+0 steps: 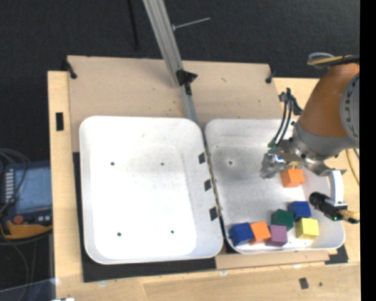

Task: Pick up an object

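Orange block [292, 177] lies in the right bin [238, 149], just beside the claw [272, 163], on the claw's right and slightly nearer the bin's front edge.

Camera view: the arm [329, 115] reaches in from the right and hangs over the right bin's middle. Claw is low over the bin floor; whether it is wide or narrow, cannot tell (metal parts blur together at this slant). Nothing seen between its tips.

Other blocks cluster along the front edge, apart from the claw: blue block [240, 232], small orange block [261, 231], purple block [279, 234], green block [282, 218], dark blue block [299, 209], yellow block [308, 227].

Judgement: nearest candidate is the orange block; a short shift toward it should centre the claw.
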`<state>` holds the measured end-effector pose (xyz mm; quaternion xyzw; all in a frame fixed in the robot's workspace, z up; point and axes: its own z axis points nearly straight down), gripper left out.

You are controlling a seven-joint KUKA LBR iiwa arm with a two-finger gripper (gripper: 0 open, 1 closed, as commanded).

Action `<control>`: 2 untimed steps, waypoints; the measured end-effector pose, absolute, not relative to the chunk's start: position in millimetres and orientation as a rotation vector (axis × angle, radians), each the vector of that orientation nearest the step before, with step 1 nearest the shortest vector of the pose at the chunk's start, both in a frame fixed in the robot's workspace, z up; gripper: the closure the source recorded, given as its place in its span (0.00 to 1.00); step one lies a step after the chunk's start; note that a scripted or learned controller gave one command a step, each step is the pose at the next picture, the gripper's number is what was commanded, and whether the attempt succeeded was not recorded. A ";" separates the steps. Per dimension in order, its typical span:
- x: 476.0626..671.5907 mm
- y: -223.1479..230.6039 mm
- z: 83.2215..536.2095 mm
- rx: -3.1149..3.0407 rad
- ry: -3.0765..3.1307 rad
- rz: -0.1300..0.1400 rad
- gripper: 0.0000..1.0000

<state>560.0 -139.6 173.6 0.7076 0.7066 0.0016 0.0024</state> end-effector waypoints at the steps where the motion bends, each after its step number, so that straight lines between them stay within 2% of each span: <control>1: 562.0 -140.9 226.3 2.213 2.221 0.007 1.00; 2: 562.9 -82.1 237.4 2.211 2.230 0.006 1.00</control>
